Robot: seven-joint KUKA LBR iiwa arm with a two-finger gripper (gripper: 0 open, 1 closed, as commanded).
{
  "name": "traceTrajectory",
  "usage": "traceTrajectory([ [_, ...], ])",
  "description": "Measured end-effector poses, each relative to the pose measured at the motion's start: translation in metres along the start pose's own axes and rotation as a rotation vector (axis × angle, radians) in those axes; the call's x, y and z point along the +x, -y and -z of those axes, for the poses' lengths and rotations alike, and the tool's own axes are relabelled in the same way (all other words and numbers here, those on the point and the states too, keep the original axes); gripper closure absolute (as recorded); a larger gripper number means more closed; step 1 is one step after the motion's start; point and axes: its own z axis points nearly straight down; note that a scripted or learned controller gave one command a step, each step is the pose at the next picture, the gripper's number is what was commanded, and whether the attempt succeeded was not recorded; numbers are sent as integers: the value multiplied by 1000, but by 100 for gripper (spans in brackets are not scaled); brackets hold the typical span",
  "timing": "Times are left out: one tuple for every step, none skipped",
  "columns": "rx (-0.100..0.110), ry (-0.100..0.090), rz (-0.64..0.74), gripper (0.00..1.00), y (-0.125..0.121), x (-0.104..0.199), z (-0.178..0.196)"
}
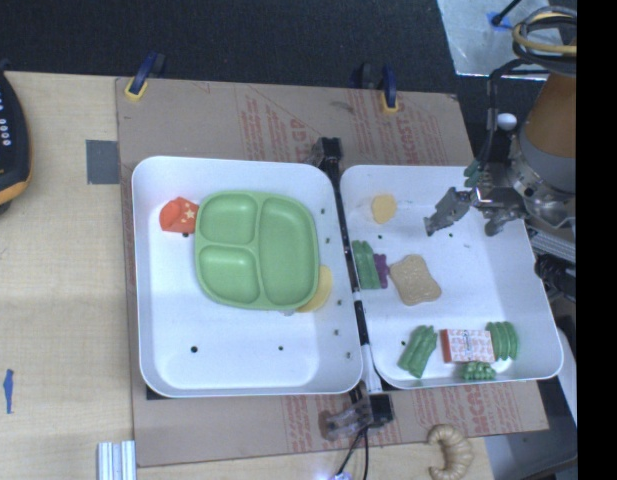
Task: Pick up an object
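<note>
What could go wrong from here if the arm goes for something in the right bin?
The gripper hangs over bare floor of the right bin, so a straight descent would likely close on nothing. The green pieces lie against the bin's left wall, leaving a finger little room. The red-and-white packet lies between green items and might drag one along.

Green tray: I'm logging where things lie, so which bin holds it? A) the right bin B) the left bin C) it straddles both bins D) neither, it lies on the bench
B: the green tray lies inside the left bin, with its edge short of the seam beside the right bin.
</note>
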Motion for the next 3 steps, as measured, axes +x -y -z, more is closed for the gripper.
traceTrajectory([
  [7, 0, -1, 0, 7, -25, -103],
  [1, 0, -1, 0, 10, -28, -173],
  [-7, 4, 0, 100, 7, -30, -156],
])
